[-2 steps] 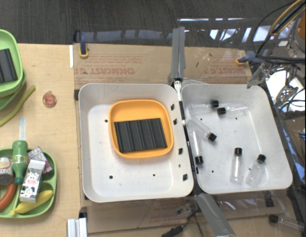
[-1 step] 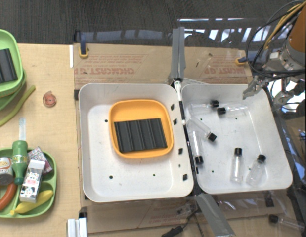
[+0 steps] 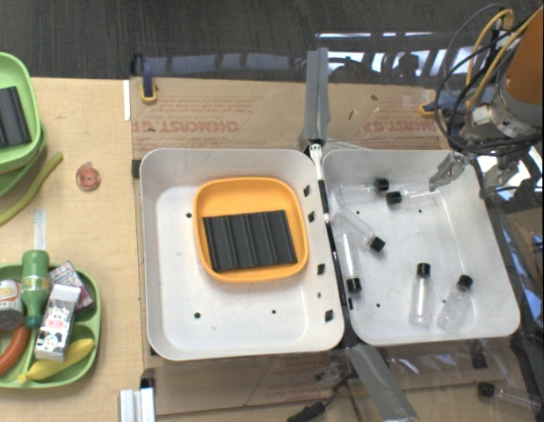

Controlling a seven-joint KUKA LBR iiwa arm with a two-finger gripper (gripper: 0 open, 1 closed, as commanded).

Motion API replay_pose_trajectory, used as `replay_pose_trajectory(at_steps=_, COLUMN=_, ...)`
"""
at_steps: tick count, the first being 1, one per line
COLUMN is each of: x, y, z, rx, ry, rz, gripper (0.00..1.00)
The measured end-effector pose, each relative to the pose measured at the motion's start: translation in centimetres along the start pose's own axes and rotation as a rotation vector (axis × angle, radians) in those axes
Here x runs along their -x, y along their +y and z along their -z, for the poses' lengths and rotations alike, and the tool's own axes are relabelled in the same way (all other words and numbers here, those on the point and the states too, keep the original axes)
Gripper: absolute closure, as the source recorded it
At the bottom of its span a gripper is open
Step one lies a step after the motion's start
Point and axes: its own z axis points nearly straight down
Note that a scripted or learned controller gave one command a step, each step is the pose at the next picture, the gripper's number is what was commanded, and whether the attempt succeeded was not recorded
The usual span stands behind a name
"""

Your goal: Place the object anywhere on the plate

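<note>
Above the right bin's (image 3: 496,275) far corner, the gripper (image 3: 469,172) hangs open (holding nothing); vials (image 3: 420,294) lie below-left.

Orange plate (image 3: 250,194), black-ribbed insert (image 3: 250,240)

- A bench topped with brown cardboard (image 3: 254,117) carries two shallow white plastic bins side by side: the left bin (image 3: 170,306) and the right bin (image 3: 491,315).
- On the tan table surface (image 3: 87,227) to the left lie a green compartment tray (image 3: 83,363) of toy food, a green bowl (image 3: 17,161), and a small pink round piece (image 3: 88,178).
</note>
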Motion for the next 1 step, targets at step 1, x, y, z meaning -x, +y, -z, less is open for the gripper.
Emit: replay_pose_trajectory(at_steps=1, x=-0.16, y=1.04, z=1.73, rx=0.0, ry=0.0, rz=0.145, gripper=0.0)
